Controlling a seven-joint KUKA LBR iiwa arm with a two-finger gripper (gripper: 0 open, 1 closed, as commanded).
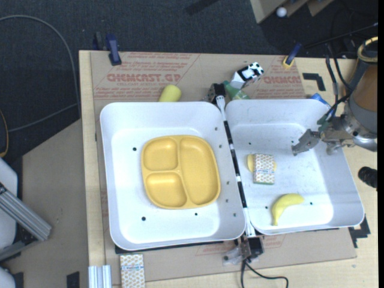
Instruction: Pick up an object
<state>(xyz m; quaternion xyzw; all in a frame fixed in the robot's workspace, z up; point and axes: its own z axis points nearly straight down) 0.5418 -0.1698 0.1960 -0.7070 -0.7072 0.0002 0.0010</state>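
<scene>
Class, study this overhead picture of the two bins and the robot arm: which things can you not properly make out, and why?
- Hand: small and blurred in the camera view, so open or shut is unclear.
- Arm: cut off by the right edge.
- Printed packet in the right bin: lettering too small to read.
- Black-and-white object beyond the bins: too small to identify.

The end effector is a small grey metal piece with dull, angular fingers, one of them a flat wedge with a darker tip. Just behind it sits a pale silver-grey wrist block, rounded at its outer end, and dark cables loop along it and run up past it. Above the wrist block the arm widens into a smooth grey cylinder with an orange band around its top.
</scene>
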